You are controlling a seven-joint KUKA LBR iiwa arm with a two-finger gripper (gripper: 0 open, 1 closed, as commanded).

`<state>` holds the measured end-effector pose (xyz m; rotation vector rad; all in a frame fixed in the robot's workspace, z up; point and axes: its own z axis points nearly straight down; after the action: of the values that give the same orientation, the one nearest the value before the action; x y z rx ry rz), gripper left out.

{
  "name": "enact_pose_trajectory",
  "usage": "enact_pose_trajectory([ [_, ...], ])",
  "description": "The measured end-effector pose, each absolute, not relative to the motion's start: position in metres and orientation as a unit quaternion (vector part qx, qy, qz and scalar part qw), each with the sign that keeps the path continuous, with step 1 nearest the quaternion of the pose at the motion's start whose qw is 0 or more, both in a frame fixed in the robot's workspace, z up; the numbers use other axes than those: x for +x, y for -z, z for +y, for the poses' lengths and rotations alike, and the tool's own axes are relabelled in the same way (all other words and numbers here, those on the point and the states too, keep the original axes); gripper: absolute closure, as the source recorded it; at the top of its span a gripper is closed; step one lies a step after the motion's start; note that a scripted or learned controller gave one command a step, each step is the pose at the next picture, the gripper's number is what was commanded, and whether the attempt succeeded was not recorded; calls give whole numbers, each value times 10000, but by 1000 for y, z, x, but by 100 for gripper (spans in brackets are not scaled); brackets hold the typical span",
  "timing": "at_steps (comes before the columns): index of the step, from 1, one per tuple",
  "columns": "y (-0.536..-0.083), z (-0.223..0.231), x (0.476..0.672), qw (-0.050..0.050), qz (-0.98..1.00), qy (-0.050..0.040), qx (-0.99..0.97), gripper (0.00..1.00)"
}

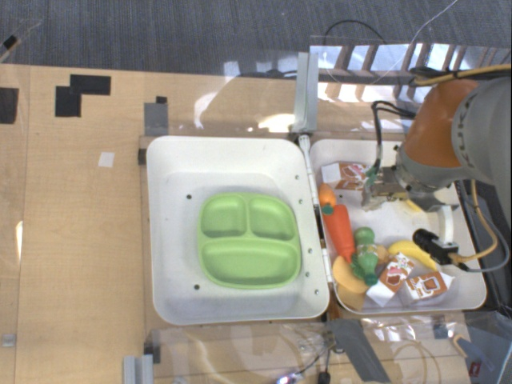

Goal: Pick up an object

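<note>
The hand (373, 192) hung low in the right bin (468, 298), at mid-right of the frame; its opening could not be told. Below it lay carrot (339, 229), banana (412, 253) and cartons (410, 279), crowded together, likely pickable from above.

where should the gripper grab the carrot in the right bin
Grip the carrot across its thick orange middle, coming straight down from above. It lies flat along the bin's left wall, so the fingers should probably close across its width, one on the wall side, one on the open side. Its lower end crowds the green vegetable, so stay nearer the upper half.
</note>
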<state>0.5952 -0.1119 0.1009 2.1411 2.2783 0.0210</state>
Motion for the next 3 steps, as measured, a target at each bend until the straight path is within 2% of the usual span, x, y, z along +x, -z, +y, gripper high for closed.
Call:
enact_pose_trajectory([
  [1,-101,-112,595,73,7286,-65,6848,0],
  [2,-88,-117,651,-145,7016,106,7123,0],
  [3,-98,-115,652,-146,7036,102,7104,100],
])
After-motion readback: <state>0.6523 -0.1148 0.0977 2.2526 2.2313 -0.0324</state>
